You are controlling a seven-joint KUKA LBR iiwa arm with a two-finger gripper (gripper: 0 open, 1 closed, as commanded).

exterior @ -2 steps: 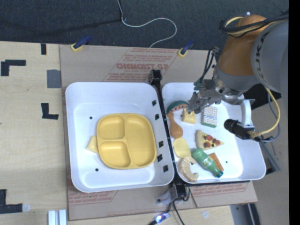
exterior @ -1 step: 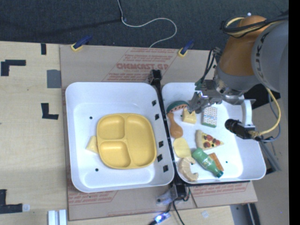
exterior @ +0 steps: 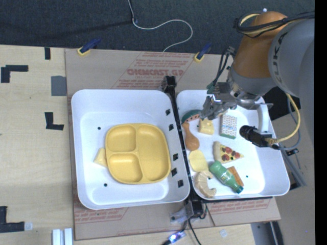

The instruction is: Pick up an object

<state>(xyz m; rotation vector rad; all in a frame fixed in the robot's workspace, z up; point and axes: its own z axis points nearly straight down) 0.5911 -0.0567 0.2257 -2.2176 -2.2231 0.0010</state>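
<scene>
Gripper point(exterior: 210, 107) low over right bin point(exterior: 271, 180), above cheese wedge point(exterior: 206, 127); finger state unclear.

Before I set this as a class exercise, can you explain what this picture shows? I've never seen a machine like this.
This is one photo, taken from a fixed camera above a bench, looking down at a slant. The grey and orange shape at the right is a robot arm. Its hand reaches down over the right bin, just above a pale yellow wedge like toy cheese; whether it grips anything is unclear. Toy foods lie in that bin: a pizza slice, a green bottle, a small patterned box. The left bin holds a yellow divided tray.
</scene>
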